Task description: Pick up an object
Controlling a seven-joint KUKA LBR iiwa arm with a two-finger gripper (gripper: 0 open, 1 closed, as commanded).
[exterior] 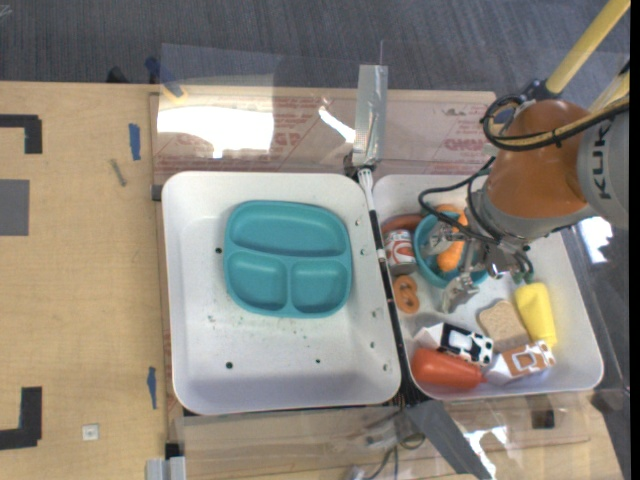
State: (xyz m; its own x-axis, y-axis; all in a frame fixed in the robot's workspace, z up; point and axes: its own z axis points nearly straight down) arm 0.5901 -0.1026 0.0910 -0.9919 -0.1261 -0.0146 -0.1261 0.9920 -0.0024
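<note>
I have the gripper (pixel 468 286) low in the right bin (pixel 585 353), above the clutter, to grab something; I cannot tell its opening. Nearest: bread slice (pixel 501 320), teal bowl (pixel 432 243).

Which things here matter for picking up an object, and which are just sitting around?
For the job:
gripper
right bin
yellow toy
slice of toast
red toy
teal bowl

Just lying about:
left bin
teal divided plate
blue tape
</note>
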